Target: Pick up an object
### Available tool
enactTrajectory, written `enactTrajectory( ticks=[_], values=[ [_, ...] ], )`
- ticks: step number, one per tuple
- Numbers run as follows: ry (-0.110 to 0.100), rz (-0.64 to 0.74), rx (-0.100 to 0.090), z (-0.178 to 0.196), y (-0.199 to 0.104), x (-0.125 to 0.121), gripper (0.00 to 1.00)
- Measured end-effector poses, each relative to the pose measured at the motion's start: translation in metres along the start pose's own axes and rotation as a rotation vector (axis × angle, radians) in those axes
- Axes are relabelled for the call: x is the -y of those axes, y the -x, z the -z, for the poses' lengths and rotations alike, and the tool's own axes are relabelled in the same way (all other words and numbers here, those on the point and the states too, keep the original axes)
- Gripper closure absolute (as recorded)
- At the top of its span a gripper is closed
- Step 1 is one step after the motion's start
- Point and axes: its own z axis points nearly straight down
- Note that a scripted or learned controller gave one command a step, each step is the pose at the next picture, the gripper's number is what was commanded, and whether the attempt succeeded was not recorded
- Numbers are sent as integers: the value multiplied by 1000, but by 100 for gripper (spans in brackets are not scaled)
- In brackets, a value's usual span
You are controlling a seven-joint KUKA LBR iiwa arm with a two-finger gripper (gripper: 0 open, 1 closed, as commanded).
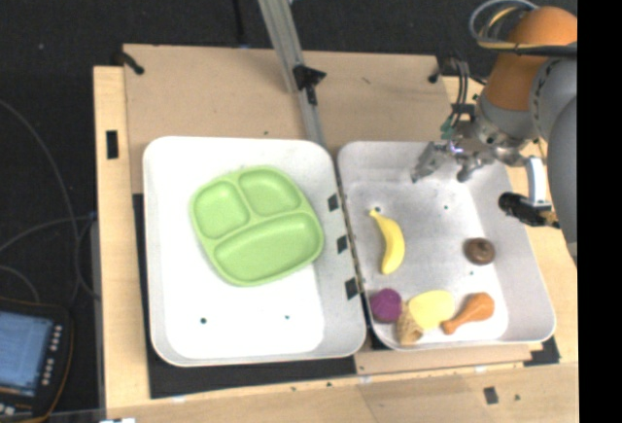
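My gripper (445, 167) hangs over the far edge of the right bin (428, 207), fingers spread open with nothing between them. Below it in that bin lie a yellow banana (389, 241), a brown round piece (478, 251), a purple fruit (386, 304), a pale yellow piece (430, 305), an orange-brown drumstick (469, 311) and a small tan piece (408, 330). The banana is the nearest, a little toward the camera and to the left of the gripper.
The left bin (175, 314) holds a green divided plate (257, 225). A slanted metal pole (282, 32) rises behind the bins, ending at a clamp near the divider. A black part of the arm (525, 207) overhangs the right bin's right rim.
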Motion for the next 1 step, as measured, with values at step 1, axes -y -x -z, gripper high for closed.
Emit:
enactTrajectory(
  ticks=[1],
  values=[
    [3, 2, 1, -20, 1, 0, 0]
  ],
)
